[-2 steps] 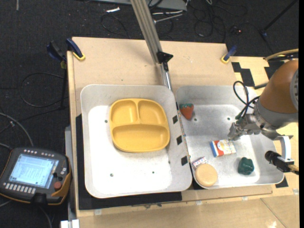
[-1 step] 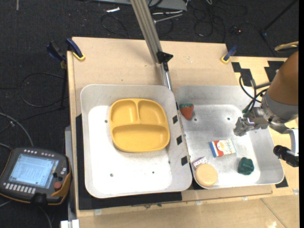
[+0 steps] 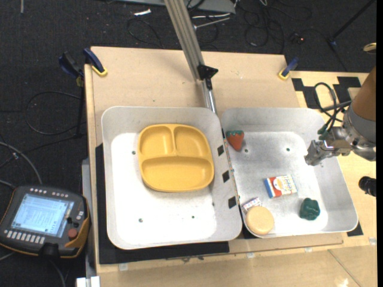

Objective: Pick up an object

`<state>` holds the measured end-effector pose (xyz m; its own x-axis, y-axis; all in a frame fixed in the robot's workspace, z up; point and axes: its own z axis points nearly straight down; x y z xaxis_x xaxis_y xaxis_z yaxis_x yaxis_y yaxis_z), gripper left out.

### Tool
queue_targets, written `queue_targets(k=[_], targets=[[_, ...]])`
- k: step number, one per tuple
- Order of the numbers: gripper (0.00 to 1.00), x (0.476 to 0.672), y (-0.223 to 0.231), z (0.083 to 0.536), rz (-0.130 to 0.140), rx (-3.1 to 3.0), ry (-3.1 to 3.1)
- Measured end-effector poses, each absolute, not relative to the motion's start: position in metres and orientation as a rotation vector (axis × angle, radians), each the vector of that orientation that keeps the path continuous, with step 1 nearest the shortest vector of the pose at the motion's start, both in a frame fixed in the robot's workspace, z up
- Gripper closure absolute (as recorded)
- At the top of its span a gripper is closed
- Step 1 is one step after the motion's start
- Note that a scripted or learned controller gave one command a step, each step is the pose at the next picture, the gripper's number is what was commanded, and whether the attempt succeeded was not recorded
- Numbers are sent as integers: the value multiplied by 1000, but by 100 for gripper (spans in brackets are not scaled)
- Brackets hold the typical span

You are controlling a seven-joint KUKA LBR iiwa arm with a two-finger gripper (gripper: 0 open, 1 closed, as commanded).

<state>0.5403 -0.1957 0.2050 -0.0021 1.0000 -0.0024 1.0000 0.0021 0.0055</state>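
The right bin (image 3: 281, 130) holds a red strawberry toy (image 3: 236, 139) at its far left corner, a small red, white and blue box (image 3: 280, 186) near the middle, a dark green lump (image 3: 309, 208) at the front right, and a round tan disc (image 3: 260, 220) at the front left edge. My gripper (image 3: 315, 154) hangs over the right side of this bin, above bare bin floor, up and to the right of the box. Nothing shows between its fingers.
The left bin (image 3: 119, 178) carries a yellow divided plate (image 3: 176, 157). A metal pole (image 3: 185, 28) slants up from between the bins. A teach pendant (image 3: 42, 220) lies left of the bench. Clamps (image 3: 96, 64) grip the far corners.
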Motion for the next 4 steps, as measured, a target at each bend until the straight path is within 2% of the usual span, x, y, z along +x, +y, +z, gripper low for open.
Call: queue_targets(k=[1, 4], targets=[[100, 541, -196, 224, 2, 2216, 2222], [100, 573, -27, 235, 5, 2213, 2231]])
